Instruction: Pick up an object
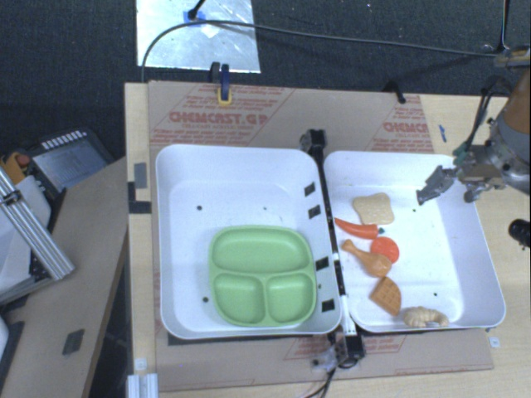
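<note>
The grey metal pincer hangs over the far right part of the right white bin, near its right wall. Its two dark fingers are spread apart, and nothing sits between them. The grey arm behind it comes in from the right side.

The toy foods lie in the left half of the same bin, well apart from the pincer. Farthest back is a pale tan bread-shaped piece. Just in front of it lies a long thin orange carrot. Next comes a round red tomato piece, touching an orange chicken drumstick. Nearer still is a brown waffle-like wedge. By the near wall rests a cream-coloured lumpy piece.

The left white bin holds a light green plastic plate with three sections, in its near part. Both bins sit side by side on a sheet of brown cardboard on the tabletop.
</note>
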`<act>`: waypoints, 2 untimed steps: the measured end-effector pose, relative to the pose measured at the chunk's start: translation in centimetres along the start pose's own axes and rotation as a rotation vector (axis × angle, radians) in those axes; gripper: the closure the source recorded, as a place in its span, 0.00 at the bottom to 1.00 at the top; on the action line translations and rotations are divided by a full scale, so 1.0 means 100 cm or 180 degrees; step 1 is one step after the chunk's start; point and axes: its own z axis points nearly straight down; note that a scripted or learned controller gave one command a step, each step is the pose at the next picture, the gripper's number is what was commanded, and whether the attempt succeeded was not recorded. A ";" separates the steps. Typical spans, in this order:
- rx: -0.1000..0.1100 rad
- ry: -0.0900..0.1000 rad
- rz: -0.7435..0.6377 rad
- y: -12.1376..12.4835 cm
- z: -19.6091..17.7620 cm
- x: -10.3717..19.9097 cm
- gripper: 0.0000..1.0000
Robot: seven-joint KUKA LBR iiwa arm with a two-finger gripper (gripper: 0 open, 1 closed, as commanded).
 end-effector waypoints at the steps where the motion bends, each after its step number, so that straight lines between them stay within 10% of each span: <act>1: -0.0035 -0.0006 -0.0009 0.002 -0.006 0.000 0.00; 2: -0.0031 -0.0005 -0.0005 0.011 0.051 0.004 0.00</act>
